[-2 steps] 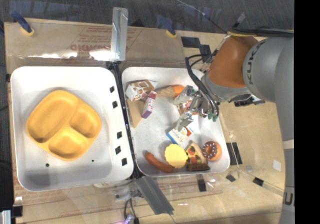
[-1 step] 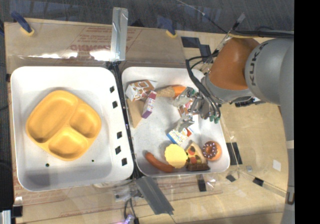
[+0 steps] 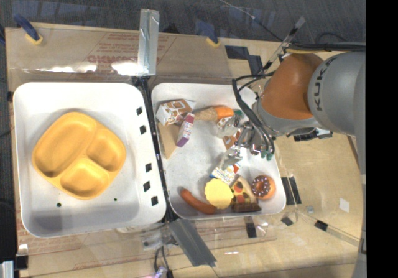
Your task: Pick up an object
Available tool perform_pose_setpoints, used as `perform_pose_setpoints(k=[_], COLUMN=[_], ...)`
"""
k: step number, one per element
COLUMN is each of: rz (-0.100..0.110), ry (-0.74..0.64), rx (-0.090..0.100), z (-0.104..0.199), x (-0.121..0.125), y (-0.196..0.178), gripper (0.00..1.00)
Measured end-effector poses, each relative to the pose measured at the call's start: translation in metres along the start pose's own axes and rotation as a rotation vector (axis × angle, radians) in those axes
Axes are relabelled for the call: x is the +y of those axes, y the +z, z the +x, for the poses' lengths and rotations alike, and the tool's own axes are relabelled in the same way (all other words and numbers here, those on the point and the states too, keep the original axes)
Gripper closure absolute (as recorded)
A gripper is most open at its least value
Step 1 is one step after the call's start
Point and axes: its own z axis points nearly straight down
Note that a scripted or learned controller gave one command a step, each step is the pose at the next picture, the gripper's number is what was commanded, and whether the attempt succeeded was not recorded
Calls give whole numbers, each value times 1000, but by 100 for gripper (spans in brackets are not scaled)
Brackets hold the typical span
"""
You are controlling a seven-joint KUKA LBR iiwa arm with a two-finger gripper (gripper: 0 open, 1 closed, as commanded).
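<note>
In the right bin (image 3: 163, 146), the gripper (image 3: 239, 140) hangs by the far right edge over a crinkly wrapper (image 3: 229, 122); its state I cannot tell. Just nearward lies a small packet (image 3: 227, 168), the closest pick, long axis slanting toward the near-right corner.

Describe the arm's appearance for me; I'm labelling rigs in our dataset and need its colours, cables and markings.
The grey KUKA arm has smooth rounded links, dark lettering on its casing and a glossy orange band above the wrist. Black cables loop beside the band. The small metal end effector looks silvery, with fine details blurred.
</note>
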Motion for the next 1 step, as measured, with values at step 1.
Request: perform_pose_setpoints(k=[1], rz=[3], ry=[122], rx=[5], z=[3], x=[4], y=[1], gripper=[0])
